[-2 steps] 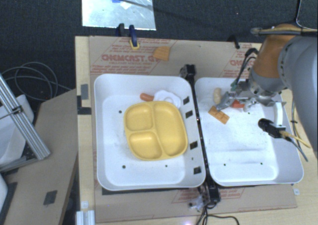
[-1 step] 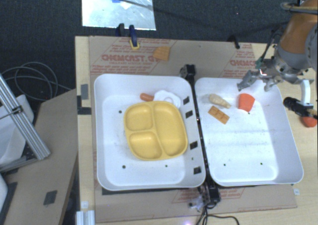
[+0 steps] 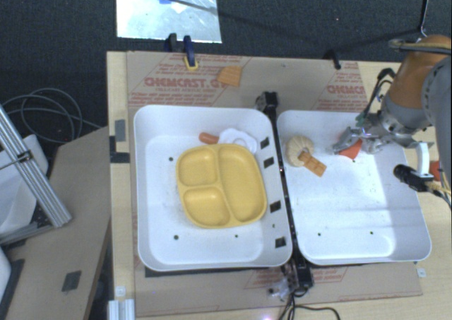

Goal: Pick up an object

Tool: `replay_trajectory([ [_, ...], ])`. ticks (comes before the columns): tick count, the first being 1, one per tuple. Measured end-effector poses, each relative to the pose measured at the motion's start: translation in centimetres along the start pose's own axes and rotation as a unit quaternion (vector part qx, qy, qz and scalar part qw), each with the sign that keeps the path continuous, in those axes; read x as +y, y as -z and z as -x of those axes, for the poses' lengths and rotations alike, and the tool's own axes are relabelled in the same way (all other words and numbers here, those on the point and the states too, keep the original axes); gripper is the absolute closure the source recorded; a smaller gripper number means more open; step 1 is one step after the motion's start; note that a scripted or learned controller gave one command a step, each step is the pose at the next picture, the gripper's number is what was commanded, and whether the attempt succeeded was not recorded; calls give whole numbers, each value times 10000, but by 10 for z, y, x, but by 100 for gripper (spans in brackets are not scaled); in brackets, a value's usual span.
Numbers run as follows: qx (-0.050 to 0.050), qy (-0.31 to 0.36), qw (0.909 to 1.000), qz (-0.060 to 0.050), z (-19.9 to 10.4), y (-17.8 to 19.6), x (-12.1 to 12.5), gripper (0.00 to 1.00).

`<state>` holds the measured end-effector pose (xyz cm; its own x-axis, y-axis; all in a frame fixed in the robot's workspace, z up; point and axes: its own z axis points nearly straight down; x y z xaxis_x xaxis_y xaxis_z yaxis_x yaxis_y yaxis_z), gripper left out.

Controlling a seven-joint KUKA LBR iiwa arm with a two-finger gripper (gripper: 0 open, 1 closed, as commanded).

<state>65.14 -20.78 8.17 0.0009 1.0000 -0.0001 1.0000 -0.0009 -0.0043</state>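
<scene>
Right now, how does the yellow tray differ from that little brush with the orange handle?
The yellow tray lies in the left bin; the brush lies in the right bin. The tray is far bigger than the brush. The tray is one yellow colour, split into three compartments; the brush has a pale rounded head and an orange handle. Both rest on a bin floor, apart from the hand.

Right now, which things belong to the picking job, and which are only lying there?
Job:
gripper, low in the right bin
red piece at its tip
brush with wooden handle

Lying about:
yellow divided plate
orange sausage-like thing
white object
left bin
</scene>
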Motion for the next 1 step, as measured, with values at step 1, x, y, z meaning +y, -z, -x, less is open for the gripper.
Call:
replay_trajectory([
  [1,-16,29,10000,54,-1,17,4,100],
])
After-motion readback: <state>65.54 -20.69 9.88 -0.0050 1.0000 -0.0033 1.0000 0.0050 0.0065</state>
